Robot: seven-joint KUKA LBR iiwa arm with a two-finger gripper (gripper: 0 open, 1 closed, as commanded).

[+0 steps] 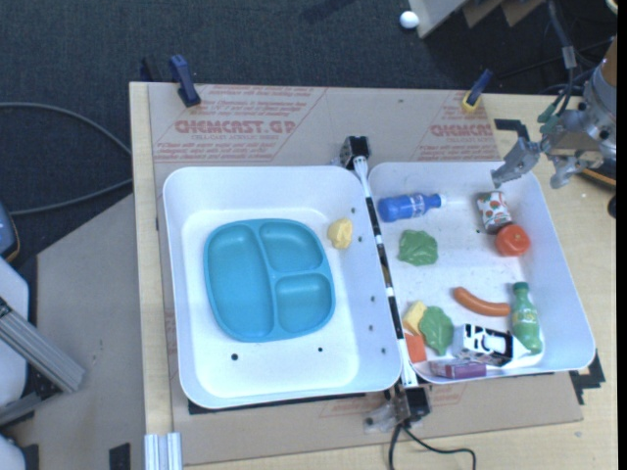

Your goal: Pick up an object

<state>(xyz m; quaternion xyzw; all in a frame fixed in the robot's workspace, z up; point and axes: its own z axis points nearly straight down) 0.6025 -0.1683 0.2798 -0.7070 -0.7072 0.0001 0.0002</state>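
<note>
With pincer [537, 162] spread apart and unladen over right bin's [568, 292] far corner, best lowered straight onto small can [491, 209] just below, clear of orange ball [511, 240] beside.

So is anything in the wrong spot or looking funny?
One thing stands out: a small yellow lumpy toy sits alone in the left white bin, beside the blue divided plastic plate rather than on it. Every other toy is crowded into the right white bin. Nothing looks spilled or broken.
</note>
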